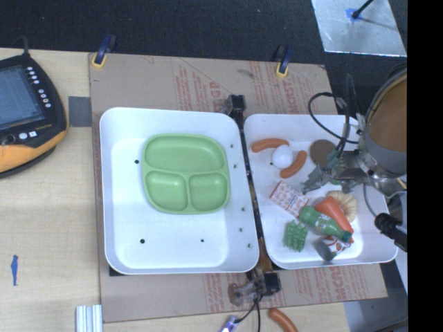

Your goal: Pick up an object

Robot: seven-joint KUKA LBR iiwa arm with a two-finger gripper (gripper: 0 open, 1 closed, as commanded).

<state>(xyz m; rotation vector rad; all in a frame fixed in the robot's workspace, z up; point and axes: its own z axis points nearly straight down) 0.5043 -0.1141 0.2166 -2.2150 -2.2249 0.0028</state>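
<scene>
My gripper [313, 183] reaches in from the right and hovers low over the middle of the right bin [377, 254], its fingers spread open with nothing between them. Just left of it lie a white egg [282, 157] and two orange sausages [270, 144] [297, 164]. A brown disc [321, 151] sits just above the gripper. Below it are a red-and-white packet [287, 196], a carrot [333, 213], a green bottle [318, 221] and a green knobbly block [295, 235].
The left bin [121, 247] holds a green divided plate [185, 173]. A teach pendant [24, 113] lies on the bench at far left. Black cables [325, 109] loop over the right bin's far edge. Another sausage [282, 318] lies outside the bins at the front.
</scene>
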